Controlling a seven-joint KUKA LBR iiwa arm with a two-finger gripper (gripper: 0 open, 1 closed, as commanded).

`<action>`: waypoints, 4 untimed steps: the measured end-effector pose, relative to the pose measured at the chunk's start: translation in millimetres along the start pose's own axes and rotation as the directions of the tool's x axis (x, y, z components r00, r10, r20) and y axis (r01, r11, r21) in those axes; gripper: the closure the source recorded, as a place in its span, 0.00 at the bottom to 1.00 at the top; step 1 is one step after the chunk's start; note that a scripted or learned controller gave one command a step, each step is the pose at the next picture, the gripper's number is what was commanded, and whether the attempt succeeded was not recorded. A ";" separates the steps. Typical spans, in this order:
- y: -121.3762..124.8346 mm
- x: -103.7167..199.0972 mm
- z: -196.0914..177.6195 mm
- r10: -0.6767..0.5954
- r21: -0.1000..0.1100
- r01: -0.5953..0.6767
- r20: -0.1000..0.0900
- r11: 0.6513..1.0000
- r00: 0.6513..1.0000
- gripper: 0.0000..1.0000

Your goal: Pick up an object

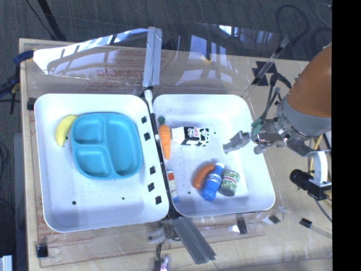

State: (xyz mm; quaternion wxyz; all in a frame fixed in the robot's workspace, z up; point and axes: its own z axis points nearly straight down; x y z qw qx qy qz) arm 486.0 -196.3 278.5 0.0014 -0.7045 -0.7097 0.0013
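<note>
Right bin (248, 193), contents: one carrot (164, 141), lying along the left wall; one small black-and-white patterned carton (192, 135), just right of the carrot, toward the far side; one orange sausage-shaped item (202, 175), touching one blue bottle (212, 183) with a white cap; one small green-labelled can (229, 183), touching the bottle's right side; one slim marker-like item (171, 183) against the near-left wall. Gripper (232, 144): hangs above the right part of this bin, right of the carton and far of the bottle group, nothing between its fingers; whether they are spread or closed cannot be told. Left bin (51, 202), contents: one blue divided tray (106, 144), central; one banana (64, 129), touching the tray's left edge.
</note>
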 end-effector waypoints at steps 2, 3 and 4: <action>8.7 -1.8 186.0 0.227 -0.005 -0.227 -0.002 0.974 0.974 0.00; 10.5 -1.4 175.6 0.221 -0.007 -0.221 -0.001 0.975 0.975 1.00; 79.8 23.2 69.4 0.067 -0.004 -0.067 0.000 0.998 0.998 1.00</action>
